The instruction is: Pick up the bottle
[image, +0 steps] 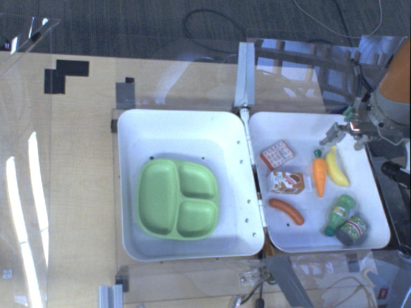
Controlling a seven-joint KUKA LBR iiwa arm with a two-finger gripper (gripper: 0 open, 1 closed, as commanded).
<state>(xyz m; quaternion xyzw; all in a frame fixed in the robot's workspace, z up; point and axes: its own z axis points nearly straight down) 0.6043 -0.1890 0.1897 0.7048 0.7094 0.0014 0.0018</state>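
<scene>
Two shallow white bins sit side by side on the bench [77,172]. The left bin [186,124] holds one green divided plate [178,198] with three compartments. The right bin [292,130] holds seven items: one bottle [338,214], green and lying tilted near the bin's lower right corner; one dark can [352,230] touching the bottle's lower side; one banana [336,167]; one carrot [319,174] just left of the banana; one sausage [286,211]; one red-patterned packet [277,153]; and one white-and-brown packet [286,182]. Printing on the packets, can and bottle is too small to read. The gripper [345,135] hangs over the bin's upper right, above the banana, its fingers spread apart and holding nothing.
</scene>
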